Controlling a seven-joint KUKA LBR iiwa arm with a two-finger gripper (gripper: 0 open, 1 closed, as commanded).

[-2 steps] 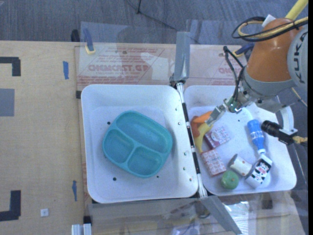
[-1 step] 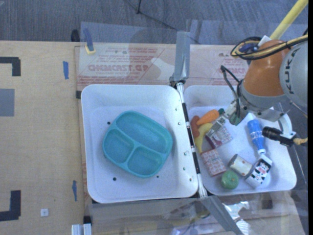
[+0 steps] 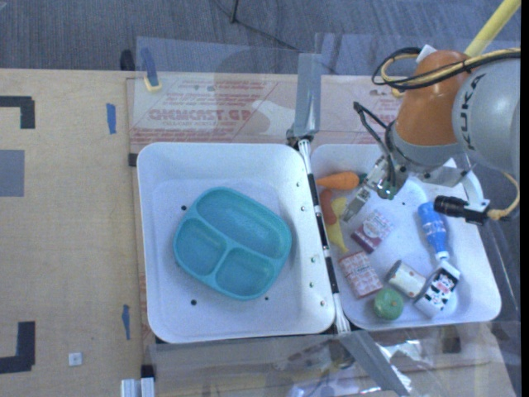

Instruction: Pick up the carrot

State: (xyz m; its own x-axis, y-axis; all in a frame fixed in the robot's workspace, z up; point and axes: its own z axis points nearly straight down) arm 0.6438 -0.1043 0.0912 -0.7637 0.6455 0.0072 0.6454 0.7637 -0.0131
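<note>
The orange carrot (image 3: 337, 180) lies in the right bin (image 3: 488, 300) near its upper left corner, close to the divider. My gripper (image 3: 361, 201) hangs just right of and below the carrot, its grey fingers (image 3: 354, 207) pointing down-left toward the bin floor. Nothing shows between the fingers. The orange wrist band sits above it at the upper right.
A teal divided plate (image 3: 232, 241) rests in the left bin (image 3: 157, 222). The right bin also holds a yellow banana (image 3: 333, 226), a pink-white packet (image 3: 373, 227), a red patterned box (image 3: 359, 273), a blue tube (image 3: 432, 228), a green round fruit (image 3: 388, 304), and a cow-print carton (image 3: 439, 291).
</note>
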